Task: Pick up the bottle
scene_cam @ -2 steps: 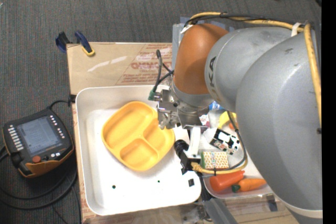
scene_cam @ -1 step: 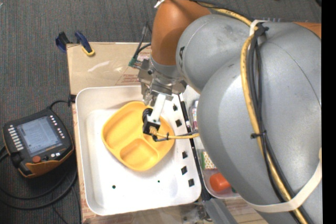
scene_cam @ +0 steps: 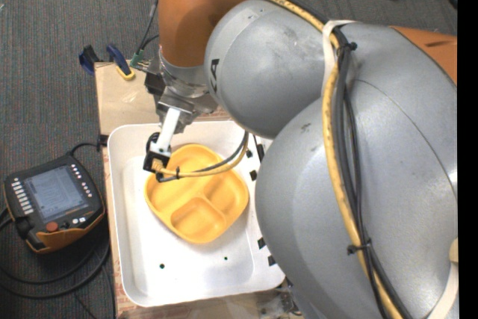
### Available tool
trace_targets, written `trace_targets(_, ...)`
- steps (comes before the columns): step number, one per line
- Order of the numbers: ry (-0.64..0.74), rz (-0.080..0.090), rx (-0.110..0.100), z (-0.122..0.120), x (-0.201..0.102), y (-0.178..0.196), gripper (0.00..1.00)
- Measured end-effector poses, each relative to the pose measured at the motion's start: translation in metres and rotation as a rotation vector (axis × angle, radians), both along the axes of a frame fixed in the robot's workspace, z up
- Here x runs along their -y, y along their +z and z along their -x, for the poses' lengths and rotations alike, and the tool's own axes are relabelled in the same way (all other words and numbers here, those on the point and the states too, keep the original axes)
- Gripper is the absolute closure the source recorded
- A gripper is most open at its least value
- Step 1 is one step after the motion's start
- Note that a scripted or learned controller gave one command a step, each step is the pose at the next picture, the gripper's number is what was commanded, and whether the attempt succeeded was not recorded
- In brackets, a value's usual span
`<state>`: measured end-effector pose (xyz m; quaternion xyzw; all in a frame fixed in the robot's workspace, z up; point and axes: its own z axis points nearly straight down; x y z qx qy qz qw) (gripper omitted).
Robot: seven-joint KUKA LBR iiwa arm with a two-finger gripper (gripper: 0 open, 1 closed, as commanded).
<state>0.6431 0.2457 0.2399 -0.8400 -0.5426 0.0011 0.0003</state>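
We see the grey arm's claw (scene_cam: 157,163) low over the left shallow white bin (scene_cam: 134,265), at the upper left rim of the yellow divided plastic plate (scene_cam: 198,194). We cannot tell its state. We cannot make out the bottle. A teach pendant (scene_cam: 51,202) lies on the floor.

plate (scene_cam: 198,202): in the bin (scene_cam: 134,265), lower centre of frame
gripper (scene_cam: 157,163): at the plate's upper-left rim
pendant (scene_cam: 52,202): on the floor, left of the bin
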Motion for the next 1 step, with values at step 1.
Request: trace_targets(1,-0.486,0.001,-0.004,0.0437,0.0048,-0.0372,1.0)
